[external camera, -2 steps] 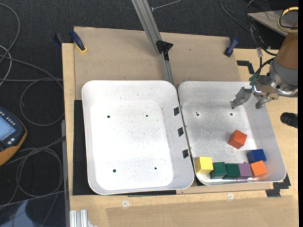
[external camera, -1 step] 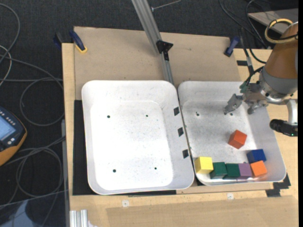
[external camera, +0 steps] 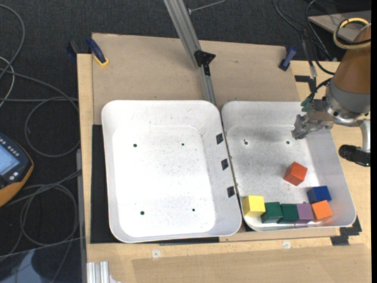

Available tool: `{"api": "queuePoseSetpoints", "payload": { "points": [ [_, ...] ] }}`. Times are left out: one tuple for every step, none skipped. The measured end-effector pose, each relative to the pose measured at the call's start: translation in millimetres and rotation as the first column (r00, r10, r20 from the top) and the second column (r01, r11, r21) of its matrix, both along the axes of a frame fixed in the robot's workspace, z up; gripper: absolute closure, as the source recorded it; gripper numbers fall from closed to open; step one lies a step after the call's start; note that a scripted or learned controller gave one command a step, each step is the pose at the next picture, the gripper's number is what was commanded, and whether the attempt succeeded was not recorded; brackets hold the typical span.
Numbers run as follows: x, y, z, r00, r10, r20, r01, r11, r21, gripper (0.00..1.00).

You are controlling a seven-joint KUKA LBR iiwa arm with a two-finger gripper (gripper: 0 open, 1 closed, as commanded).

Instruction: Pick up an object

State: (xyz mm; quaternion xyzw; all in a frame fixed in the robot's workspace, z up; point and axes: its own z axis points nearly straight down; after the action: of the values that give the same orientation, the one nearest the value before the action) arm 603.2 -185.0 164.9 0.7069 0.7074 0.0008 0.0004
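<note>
Well, the arm reaches in from the right and its pincer (external camera: 300, 130) hangs over the upper part of the right bin (external camera: 268, 117), though I cannot tell whether anything sits in it. Below it a red block (external camera: 296, 173) lies alone, while a yellow block (external camera: 254, 204), two green blocks (external camera: 280, 211), a purple block (external camera: 304, 211), an orange block (external camera: 321, 209) and a blue block (external camera: 318, 194) crowd the near edge.

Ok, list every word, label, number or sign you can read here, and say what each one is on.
None can be read.
The handheld device at the left edge has a lit screen, too small and blurred to read.
The blocks and both white bins bear no text.
</note>
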Motion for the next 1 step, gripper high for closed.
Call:
{"api": "queuePoseSetpoints", "payload": {
  "points": [
    [2.9, 5.0, 64.1, 1.000, 0.002, 0.007, -0.002, 1.000, -0.003, 1.00]
  ]
}}
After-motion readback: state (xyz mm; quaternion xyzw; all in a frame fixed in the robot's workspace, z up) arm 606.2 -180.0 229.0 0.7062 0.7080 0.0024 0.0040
